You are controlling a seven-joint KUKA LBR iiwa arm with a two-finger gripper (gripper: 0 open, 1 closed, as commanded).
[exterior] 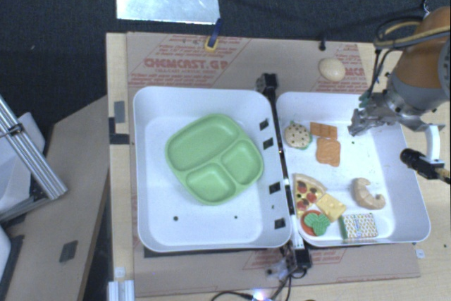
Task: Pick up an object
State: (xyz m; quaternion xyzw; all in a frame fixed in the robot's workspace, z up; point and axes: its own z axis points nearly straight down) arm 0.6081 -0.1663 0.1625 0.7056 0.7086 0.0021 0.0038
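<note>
Right bin (405, 215) is the landmark; all pickable things lie in it. Croissant (368, 194) sits right of the bin's centre, long axis slanting from upper left to lower right, curved, pale tan with a browner end. Orange cracker (323, 130) and orange patty (328, 151) lie toward the bin's upper left, one just below the other, patty's long axis roughly up-down. Cookie (297, 135) with dark chips lies left of them near the bin's left wall. Pizza slice (308, 189) at lower left, its tip aimed down; yellow cheese wedge (330, 206) touches it, red and green piece (315, 223) below, speckled wafer (360, 226) at the bottom edge. Tool (361, 122) hangs over the bin's upper right part, above bare floor, apart from every item; can't tell whether it's spread or closed, nothing seen in it. Green divided plate (214, 158) lies in the left bin (151, 222). Beige egg-like ball (332, 69) rests on the worktop (289, 56) beyond the right bin's top edge.
</note>
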